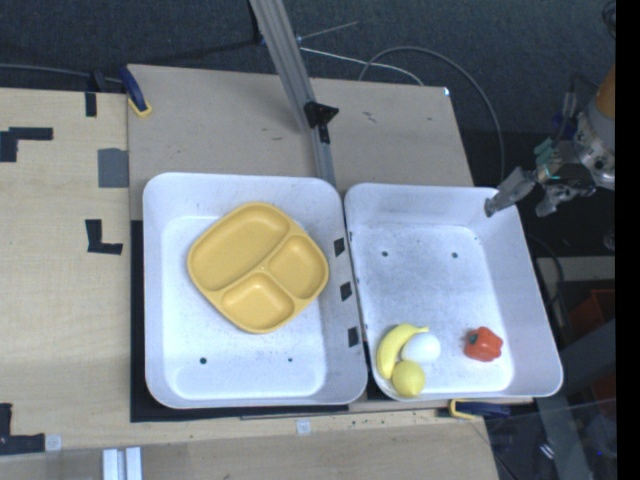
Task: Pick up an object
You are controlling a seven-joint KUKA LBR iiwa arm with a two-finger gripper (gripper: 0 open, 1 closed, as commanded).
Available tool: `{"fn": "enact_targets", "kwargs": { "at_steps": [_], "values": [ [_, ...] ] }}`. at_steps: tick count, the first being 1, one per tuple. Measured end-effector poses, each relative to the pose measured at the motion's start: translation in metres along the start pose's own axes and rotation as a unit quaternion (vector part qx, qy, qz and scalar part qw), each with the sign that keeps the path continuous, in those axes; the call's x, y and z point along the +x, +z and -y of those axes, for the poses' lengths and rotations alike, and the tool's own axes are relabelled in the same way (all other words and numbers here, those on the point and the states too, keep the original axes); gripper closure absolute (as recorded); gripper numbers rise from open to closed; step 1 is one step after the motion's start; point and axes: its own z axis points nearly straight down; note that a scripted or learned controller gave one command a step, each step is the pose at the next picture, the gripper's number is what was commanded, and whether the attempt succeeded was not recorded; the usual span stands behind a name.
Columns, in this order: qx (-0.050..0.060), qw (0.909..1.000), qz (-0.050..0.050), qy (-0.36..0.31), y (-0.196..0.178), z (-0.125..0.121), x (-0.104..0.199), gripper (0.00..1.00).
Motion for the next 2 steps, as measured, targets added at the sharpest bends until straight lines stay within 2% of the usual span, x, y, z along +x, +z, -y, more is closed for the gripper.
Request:
{"fn": "enact_targets", "kwargs": {
  "at_steps": [1,2],
  "values": [
    [0.0,1.0,0.0,0.0,0.0,0.0,0.0,0.0],
    [0.003,1.0,-0.001,0.0,0.063,-0.005,-0.001,0.0]
  ]
}}
